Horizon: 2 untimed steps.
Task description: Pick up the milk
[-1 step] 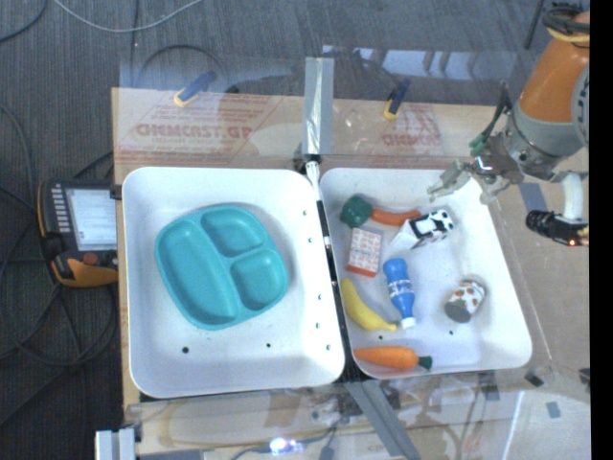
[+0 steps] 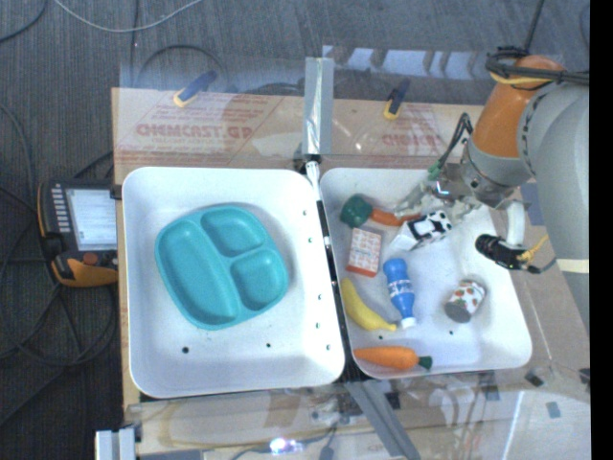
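I see the gripper low at the right bin's 1 o'clock corner, just over the cow-patterned milk carton; its state I cannot tell. A blue bottle lies toward the carton's 7 o'clock.

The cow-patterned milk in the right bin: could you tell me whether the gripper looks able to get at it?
Probably yes. The gripper hangs right beside the milk, which lies uncovered; only a small carrot lies close alongside.
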Motion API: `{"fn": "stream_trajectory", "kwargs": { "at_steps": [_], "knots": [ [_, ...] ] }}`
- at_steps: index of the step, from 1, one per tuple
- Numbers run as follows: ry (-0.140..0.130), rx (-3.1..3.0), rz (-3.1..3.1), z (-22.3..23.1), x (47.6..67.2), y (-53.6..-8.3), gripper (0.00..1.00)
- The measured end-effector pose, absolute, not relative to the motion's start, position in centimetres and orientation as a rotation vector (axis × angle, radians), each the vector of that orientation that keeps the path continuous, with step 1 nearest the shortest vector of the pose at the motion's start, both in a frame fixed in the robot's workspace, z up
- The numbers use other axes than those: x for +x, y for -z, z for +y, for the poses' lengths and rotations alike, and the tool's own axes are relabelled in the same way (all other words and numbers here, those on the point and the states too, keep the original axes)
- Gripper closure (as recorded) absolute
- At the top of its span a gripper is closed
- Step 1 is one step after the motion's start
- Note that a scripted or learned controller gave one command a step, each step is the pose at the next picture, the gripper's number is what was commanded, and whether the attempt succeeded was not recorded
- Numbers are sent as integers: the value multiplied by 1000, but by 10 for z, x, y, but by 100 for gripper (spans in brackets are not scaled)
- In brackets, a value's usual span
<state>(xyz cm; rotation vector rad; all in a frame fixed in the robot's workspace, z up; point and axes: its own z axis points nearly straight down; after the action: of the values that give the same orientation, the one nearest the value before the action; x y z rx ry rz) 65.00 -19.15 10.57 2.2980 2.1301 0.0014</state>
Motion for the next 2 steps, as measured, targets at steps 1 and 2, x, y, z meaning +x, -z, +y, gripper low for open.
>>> {"fn": "stream_trajectory", "kwargs": {
  "at_steps": [1,2],
  "knots": [
    [-24,2275,2145,-208,637,-98,0],
    [-23,2268,2142,-208,637,-106,100]
  ]
}}
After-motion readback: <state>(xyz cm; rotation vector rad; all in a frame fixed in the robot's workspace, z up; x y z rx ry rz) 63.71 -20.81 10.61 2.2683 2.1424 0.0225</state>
